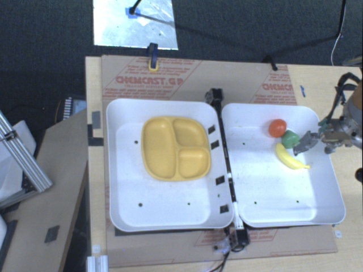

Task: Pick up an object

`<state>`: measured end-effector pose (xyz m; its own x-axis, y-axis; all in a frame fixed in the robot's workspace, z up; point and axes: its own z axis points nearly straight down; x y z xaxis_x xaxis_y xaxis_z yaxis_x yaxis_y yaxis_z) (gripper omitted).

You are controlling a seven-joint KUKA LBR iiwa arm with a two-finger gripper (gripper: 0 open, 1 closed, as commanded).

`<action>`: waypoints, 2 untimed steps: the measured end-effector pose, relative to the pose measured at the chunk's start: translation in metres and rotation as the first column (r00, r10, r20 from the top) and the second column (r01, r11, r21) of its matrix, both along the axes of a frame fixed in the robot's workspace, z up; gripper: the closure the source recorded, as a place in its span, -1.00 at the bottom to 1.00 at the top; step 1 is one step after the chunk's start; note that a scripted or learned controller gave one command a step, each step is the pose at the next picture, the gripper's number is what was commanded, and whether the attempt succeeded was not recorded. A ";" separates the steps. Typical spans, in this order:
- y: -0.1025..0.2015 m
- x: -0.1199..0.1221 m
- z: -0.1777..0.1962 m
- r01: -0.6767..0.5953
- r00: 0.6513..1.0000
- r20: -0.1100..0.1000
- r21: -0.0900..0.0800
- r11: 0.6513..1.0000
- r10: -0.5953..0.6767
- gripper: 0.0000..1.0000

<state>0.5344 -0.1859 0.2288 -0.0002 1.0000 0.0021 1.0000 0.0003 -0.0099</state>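
In the right bin lie three small things close together at the upper right: an orange-red ball, a green object just below it, and a yellow banana in front of both. My gripper reaches in from the right edge, its grey fingers level with the green object and just to its right. Nothing shows between the fingers.
The left bin holds a yellow divided plate. A black divider strip runs between the bins. Both bins rest on a cardboard sheet on the bench. A cable hangs at the upper right.
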 end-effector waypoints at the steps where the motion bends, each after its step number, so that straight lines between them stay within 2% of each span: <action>1: 0.000 0.003 0.006 -0.003 1.000 0.011 -0.003 1.000 0.003 -1.00; 2: -0.002 -0.006 -0.041 -0.001 1.000 0.008 -0.002 1.000 0.001 -1.00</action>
